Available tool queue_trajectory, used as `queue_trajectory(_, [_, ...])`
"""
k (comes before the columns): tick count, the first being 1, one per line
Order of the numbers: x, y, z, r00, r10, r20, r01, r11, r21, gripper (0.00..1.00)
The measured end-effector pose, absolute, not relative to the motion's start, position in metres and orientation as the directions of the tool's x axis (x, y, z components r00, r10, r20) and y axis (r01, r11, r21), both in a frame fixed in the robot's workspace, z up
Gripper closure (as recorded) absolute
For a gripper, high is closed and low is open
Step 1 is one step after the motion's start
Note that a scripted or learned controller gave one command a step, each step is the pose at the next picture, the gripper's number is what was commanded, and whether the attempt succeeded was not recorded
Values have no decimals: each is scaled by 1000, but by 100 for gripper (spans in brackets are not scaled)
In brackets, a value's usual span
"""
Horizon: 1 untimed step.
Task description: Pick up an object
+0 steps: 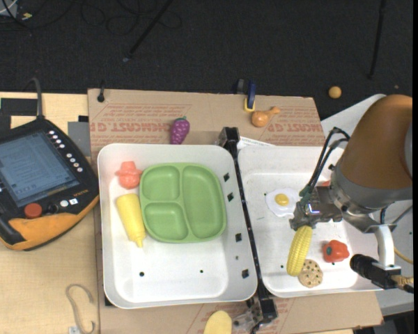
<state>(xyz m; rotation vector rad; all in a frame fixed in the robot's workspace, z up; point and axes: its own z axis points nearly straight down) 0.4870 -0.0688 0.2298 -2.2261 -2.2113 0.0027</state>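
In the right bin [265,270] lie a fried egg toy [281,202], a yellow corn cob [299,250], a cookie [310,275] and a red pepper [336,250]. My gripper [305,216] hangs low over the bin, just above the top end of the corn cob and right of the egg. The arm's grey and orange wrist [376,152] hides the bin's right part. The left bin [118,256] holds a green divided plate [182,202], a yellow mustard bottle [132,218] and a pink toy [127,175].
A purple grape bunch [179,129] and an orange gourd [263,116] lie on the cardboard behind the bins. A teach pendant [35,179] sits at the left. A yellow lemon [218,321] lies in front of the bins.
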Motion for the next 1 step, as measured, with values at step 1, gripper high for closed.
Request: queue_trajectory(1, [476,-66,220,2,1000,1,1000,-2,-5,100])
